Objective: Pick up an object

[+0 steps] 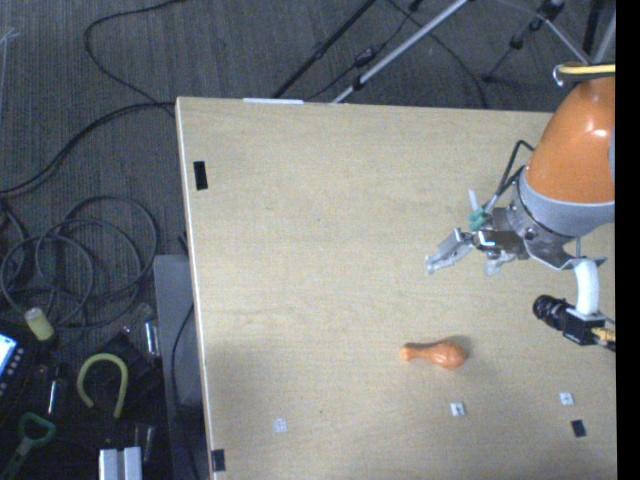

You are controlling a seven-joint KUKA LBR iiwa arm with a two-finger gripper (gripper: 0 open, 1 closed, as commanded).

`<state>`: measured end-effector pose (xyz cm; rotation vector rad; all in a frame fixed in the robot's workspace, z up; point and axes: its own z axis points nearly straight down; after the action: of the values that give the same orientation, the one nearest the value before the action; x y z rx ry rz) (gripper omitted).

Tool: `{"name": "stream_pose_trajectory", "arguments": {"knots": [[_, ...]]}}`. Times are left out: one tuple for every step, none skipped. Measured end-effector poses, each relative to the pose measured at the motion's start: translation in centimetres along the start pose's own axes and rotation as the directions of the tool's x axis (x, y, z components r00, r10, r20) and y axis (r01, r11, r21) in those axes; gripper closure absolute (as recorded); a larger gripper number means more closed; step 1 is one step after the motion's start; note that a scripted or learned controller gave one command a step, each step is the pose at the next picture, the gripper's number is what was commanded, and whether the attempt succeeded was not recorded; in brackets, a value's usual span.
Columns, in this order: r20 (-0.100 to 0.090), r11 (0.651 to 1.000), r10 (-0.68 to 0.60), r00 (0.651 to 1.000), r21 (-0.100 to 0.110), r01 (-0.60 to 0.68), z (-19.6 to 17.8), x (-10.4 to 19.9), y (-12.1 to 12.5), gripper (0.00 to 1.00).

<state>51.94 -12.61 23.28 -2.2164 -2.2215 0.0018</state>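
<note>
Fingers: the gripper (447,253) at right of frame, fingers spread apart with nothing between them, ready to close.
Object: orange pear-shaped toy (436,354) lies alone on bench (300,268), lower centre, below the gripper, apart.

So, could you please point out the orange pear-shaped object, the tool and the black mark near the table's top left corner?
orange pear-shaped object (437,353), camera view, on its rounded body.
tool (437,261), camera view, at the fingertips.
black mark (200,175), camera view, on its middle.
</note>
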Motion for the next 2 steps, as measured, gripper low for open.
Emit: {"name": "stream_pose_trajectory", "arguments": {"knots": [[0.000, 0.999, 0.039, 0.999, -0.001, -0.039, 2.5, -3.2, 7.3, 0.00], [0.005, 1.000, -0.003, 1.000, 0.000, 0.003, 11.6, -5.0, 14.5, 0.00]]}}
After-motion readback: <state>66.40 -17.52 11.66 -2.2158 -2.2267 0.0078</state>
